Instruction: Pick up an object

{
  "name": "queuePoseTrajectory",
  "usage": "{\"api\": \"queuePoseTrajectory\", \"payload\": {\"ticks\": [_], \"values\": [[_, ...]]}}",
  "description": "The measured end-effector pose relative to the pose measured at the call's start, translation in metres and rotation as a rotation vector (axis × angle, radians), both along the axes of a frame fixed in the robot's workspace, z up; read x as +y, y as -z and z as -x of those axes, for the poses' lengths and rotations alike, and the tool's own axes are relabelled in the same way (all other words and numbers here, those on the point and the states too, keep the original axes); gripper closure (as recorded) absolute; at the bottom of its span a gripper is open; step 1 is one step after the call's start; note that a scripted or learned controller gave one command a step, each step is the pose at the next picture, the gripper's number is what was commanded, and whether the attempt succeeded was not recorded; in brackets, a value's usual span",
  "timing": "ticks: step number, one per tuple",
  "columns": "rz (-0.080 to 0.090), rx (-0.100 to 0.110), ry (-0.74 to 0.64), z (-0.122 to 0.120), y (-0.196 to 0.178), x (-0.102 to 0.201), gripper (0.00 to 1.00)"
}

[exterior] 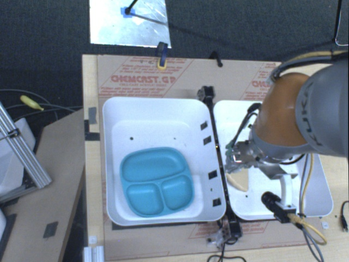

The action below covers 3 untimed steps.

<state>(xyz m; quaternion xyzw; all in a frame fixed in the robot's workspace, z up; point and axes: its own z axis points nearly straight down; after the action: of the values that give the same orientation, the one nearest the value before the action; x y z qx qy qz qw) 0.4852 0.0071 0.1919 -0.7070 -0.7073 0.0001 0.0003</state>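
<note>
A pale tan, wedge-shaped object [238,181] lies on the floor of the right bin [233,113], near that bin's left wall. My gripper [235,158] hangs directly over the object's upper end, low in the bin, with the grey arm and its orange band [283,111] filling the space above and to the right. The metal fingers point down at the object, and the wrist hides how they stand. Nothing shows between the fingers.
The left bin [117,113] holds a blue divided tray [157,180] in its lower half. A black clamp bar [215,154] runs between the two bins. Cables and a black connector [277,206] trail at the lower right.
</note>
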Motion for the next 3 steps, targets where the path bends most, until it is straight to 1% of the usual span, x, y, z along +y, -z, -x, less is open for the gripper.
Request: {"api": "queuePoseTrajectory", "payload": {"ticks": [1,2,3], "values": [[-0.004,-0.013,-0.011,-0.031,-0.092,0.065,1.0],[-0.001,-0.017,-0.003,-0.04,-0.206,0.036,1.0],[-0.001,0.002,-0.008,-0.054,-0.153,0.093,1.0]]}}
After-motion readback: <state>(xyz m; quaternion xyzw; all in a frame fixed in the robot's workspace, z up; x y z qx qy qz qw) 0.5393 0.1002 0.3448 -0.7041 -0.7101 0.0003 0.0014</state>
